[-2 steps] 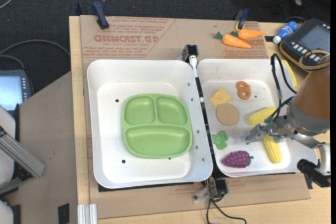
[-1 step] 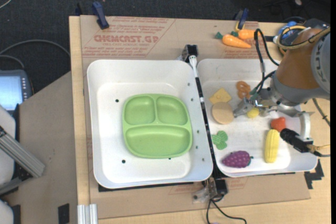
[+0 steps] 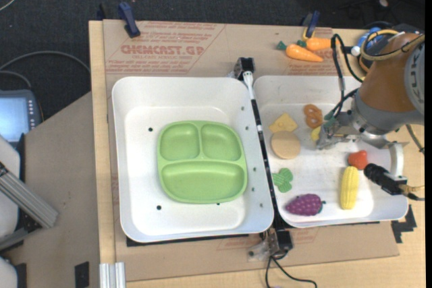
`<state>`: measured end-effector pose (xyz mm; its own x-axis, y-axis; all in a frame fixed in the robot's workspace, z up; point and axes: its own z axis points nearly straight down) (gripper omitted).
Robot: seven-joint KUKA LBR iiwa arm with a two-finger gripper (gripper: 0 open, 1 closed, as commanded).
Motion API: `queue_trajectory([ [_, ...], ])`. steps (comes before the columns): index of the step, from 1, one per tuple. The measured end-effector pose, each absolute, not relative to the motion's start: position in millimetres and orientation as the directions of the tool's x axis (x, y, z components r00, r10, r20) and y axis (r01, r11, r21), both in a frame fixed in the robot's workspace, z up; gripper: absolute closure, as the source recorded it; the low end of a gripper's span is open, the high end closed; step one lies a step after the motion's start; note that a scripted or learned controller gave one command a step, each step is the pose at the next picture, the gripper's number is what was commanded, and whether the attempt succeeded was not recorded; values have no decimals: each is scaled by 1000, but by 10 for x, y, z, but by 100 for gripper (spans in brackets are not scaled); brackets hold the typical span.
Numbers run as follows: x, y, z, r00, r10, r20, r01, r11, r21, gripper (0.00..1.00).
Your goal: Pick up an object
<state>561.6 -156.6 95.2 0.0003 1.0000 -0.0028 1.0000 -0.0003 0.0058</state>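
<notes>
Right bin (image 3: pixel 297 86) crowded; pincer (image 3: pixel 327 139) low beside pretzel (image 3: pixel 312 115).

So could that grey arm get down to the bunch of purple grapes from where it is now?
Probably yes. The grapes lie uncovered near the front edge of the right bin, with bare white floor around them. The gripper is low in the same bin, farther back, and only the corn lies nearby, off to one side.

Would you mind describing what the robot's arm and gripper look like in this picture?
The arm is a thick rounded body, grey with a broad orange band above the wrist. Black cables loop along its upper side, near a coil of blue and yellow cable. The gripper is a small dark metal piece at its tip.
</notes>
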Motion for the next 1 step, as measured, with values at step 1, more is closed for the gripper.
queue_trajectory([
  [1, 5613, -1566, 946, 0, 1000, -2, 1000, 0, 5, 0],
])
